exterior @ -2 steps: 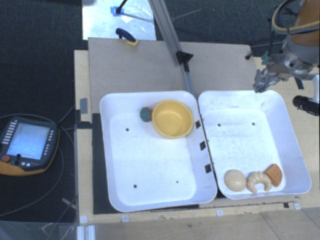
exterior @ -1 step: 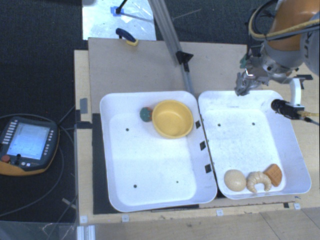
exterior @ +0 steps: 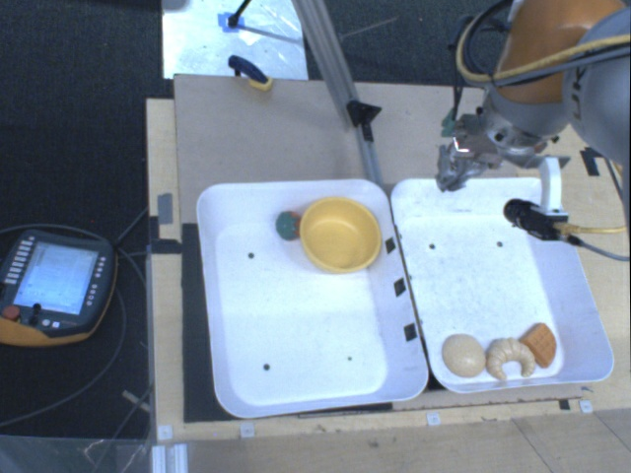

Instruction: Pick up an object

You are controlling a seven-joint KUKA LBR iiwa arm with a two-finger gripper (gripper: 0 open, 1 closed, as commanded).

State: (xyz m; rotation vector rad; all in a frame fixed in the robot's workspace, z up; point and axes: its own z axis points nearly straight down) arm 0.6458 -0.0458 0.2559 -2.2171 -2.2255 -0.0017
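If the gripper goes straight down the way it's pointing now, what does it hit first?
Most likely bare floor of the right bin near its far rim. The gripper hangs over that top-left corner, well away from the croissant and its neighbours at the near end. Depth is hard to judge from this slant.

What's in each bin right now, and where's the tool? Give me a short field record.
left bin: yellow bowl near the back right corner; small green object touching its left side
right bin: pale round roll, croissant, orange-brown piece, in a row at the front edge
tool: over the right bin's back left corner, far from the three food items
tool load: nothing seen held
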